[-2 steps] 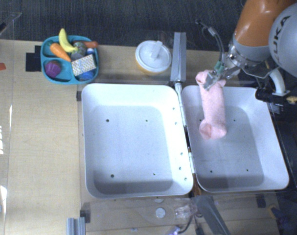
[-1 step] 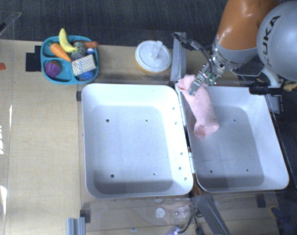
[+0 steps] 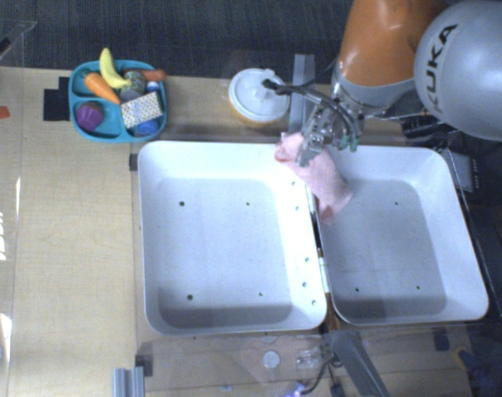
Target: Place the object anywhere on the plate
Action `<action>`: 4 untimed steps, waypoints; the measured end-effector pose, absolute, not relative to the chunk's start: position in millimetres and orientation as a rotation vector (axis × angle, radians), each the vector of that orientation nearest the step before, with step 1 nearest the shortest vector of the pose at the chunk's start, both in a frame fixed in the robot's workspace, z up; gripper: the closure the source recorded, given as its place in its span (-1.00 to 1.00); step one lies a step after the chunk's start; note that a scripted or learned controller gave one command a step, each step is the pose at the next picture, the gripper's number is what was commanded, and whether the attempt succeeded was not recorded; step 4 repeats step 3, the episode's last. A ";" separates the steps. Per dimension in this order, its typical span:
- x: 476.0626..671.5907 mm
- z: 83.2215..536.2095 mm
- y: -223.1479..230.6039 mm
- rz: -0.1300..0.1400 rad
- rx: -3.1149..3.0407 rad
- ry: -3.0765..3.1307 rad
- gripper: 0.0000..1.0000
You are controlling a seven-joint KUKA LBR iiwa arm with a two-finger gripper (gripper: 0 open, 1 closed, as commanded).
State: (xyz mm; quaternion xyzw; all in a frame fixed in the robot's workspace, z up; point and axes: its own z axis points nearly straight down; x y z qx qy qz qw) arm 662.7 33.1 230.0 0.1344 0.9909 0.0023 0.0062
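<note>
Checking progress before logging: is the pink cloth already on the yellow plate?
No, the pink cloth hangs from the gripper above the seam between both bins, apart from the plate.

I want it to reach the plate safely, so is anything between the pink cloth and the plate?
Nothing visible. The pink cloth hangs from the gripper over the seam between the bins, and the plate sits just beyond the left bin's far rim.

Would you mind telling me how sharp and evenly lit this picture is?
Camera view: soft overall, the gripper and pink cloth slightly blurred; lighting even, faint shadows along the near walls of the bins; pale glare streaks on the bench at left.
</note>
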 end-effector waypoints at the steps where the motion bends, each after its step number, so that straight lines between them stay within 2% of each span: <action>1: 665.7 240.6 84.7 0.007 0.005 3.127 1.00; 2: 667.0 234.6 137.2 0.008 -0.001 3.129 1.00; 3: 667.2 234.9 137.0 0.008 -0.001 3.129 -1.00; 4: 667.2 234.9 137.0 0.008 -0.001 3.129 -1.00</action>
